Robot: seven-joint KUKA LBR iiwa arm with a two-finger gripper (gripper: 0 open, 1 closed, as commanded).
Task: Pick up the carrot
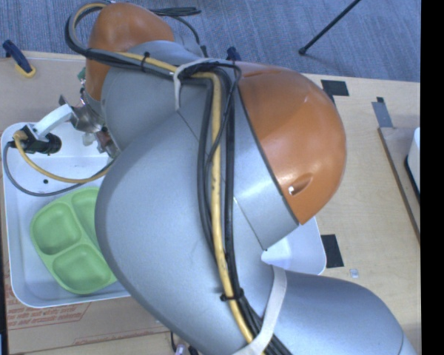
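Camera view looks down on 1 bulky grey arm (207, 220) spread across both bins, and we see no carrot on the bare part of the left bin (18, 272), where a green divided tray (63, 246) lies near the front-left corner. We place the gripper (89, 124) at that bin's back edge, but we cannot tell whether it is released or clenched. To do this step well, we judge the arm should lift off the bins so the carrot can be located first, then descend straight over its middle.
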